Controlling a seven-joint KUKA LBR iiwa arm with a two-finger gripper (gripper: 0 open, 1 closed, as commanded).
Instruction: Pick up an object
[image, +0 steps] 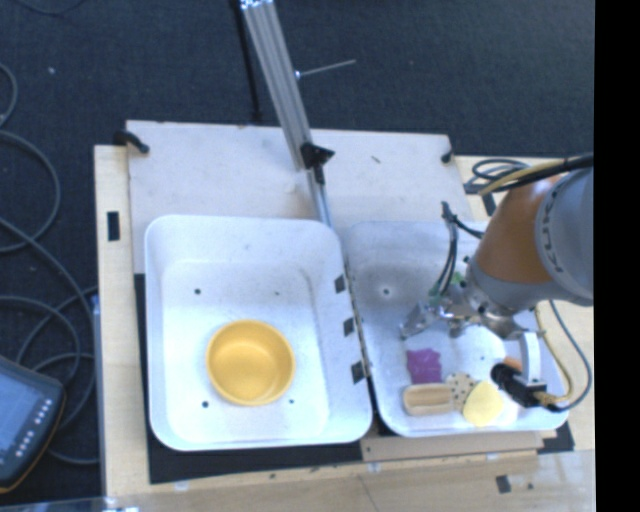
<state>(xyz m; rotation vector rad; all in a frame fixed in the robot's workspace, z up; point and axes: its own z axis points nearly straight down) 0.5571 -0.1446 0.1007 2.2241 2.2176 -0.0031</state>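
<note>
A purple block lies in the right bin, just above a tan wooden block and near a yellow lump. The gripper hovers just above the purple block; whether its jaws are spread cannot be told. A yellow bowl sits in the left bin.

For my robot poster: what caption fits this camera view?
Robot arm reaches over the right bin of small objects; a yellow bowl sits in the left bin.
</note>
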